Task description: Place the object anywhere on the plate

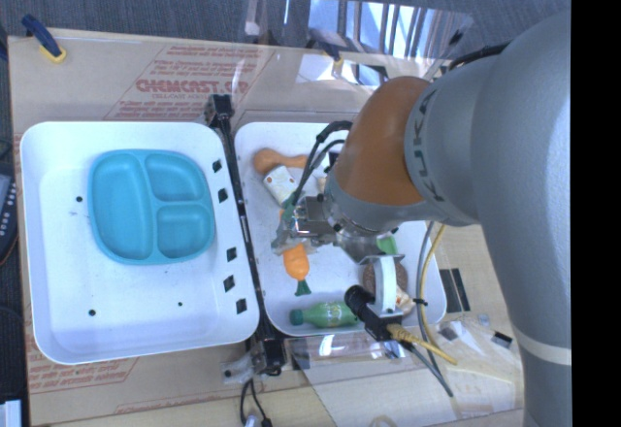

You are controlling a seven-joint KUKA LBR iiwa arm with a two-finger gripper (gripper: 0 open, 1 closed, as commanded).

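A light blue divided plate (150,204) lies in the left white bin (58,318). My gripper (294,231) is low over the middle of the right bin (254,139), with the grey arm and its orange band covering much of that bin. Just below the gripper's tip an orange carrot-like toy (297,264) with a green end rests on the bin floor. The view does not settle whether the gripper touches it.
The right bin also holds a green bottle (326,315) lying along the front wall, a tan drumstick-shaped toy (271,161), a white piece (280,185) at the back left, and a brown and white item (382,283) at the right. A black divider (237,221) separates the bins.
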